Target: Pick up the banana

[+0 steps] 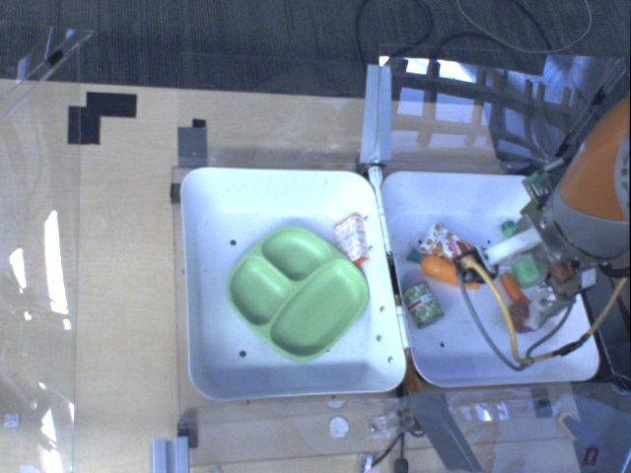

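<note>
- Yellow is what I am hunting for, and the only yellow I find in the right bin is robot cable. I cannot make out the banana for certain.
- The gripper hangs low over that bin's right edge, in a clutter of small green and red things. The banana is possibly hidden beneath it.
- Whether the gripper is released or clenched I cannot tell, and I see nothing lifted, so I judge the pick not done. Finding, grasping and raising are all left.
- The banana's heading and long axis I cannot read.
- An orange piece, a green can and a colourful packet lie near the bin's left edge.
- The left bin carries a green plate.
</note>
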You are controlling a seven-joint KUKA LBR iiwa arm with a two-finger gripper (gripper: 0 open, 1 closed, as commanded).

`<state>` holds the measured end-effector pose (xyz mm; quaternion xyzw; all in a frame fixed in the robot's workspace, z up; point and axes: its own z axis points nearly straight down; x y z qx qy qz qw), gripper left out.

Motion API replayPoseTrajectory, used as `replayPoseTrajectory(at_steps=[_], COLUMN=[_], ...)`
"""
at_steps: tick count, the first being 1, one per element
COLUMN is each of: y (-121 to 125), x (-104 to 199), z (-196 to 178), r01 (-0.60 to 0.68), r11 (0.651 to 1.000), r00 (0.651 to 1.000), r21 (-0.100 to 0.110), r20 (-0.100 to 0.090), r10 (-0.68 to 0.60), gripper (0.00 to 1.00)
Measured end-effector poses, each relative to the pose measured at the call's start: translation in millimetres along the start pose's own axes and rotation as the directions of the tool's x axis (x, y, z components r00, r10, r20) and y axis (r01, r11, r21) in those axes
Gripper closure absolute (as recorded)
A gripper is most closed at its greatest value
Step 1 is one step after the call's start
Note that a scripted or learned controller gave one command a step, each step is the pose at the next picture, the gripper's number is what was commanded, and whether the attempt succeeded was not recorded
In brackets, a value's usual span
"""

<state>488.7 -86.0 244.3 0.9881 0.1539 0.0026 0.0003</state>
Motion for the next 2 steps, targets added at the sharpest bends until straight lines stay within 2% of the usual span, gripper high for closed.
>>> replayPoseTrajectory(at_steps=[1,2], y=[56,80], x=[-20,-26], z=[106,66], r01=[0.173,-0.101], r11=[0.985,0.995], r00=[0.985,0.995], r21=[0.004,0.000], r20=[0.005,0.002], r10=[-0.173,0.101], gripper=[0.00,0.00])
